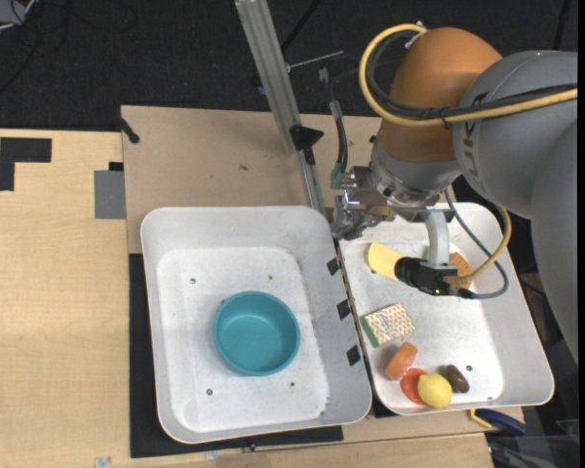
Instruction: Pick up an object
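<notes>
My gripper (pixel 350 214) hangs low over the far left corner of the right bin (pixel 502 359), close to the wall between the two bins. A yellow object (pixel 379 257) lies just to the right of it and nearer the front, apart from it. Further forward in the same bin lie a small patterned block (pixel 387 323), an orange piece (pixel 401 358), a red piece (pixel 411 387), a yellow lemon-like ball (pixel 434 390) and a small brown object (pixel 456 377). Part of another orange thing (pixel 461 262) shows behind the wrist.
A teal bowl (pixel 256 332) sits in the middle of the left bin (pixel 175 261). A slanted metal rail (pixel 278 76) rises behind the bins, close to the gripper. The big grey arm covers the right bin's far right part.
</notes>
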Action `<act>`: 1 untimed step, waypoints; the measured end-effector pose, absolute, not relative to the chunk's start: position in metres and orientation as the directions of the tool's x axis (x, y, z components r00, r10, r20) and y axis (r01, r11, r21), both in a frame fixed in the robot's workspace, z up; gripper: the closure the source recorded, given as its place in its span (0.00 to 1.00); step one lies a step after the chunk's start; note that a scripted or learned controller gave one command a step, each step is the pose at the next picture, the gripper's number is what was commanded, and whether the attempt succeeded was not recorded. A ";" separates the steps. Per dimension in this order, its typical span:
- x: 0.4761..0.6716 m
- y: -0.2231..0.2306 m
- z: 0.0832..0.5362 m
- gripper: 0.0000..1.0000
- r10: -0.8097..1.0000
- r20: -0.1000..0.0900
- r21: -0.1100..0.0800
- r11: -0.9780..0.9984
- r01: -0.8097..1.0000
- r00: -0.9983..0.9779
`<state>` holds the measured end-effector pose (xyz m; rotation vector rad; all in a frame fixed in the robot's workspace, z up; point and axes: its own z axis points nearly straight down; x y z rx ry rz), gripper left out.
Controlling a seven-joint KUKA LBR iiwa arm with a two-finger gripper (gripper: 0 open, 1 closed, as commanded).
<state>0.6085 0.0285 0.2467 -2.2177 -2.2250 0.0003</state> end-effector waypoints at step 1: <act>0.614 0.074 0.246 1.00 1.000 0.000 -0.001 0.002 1.000 -0.002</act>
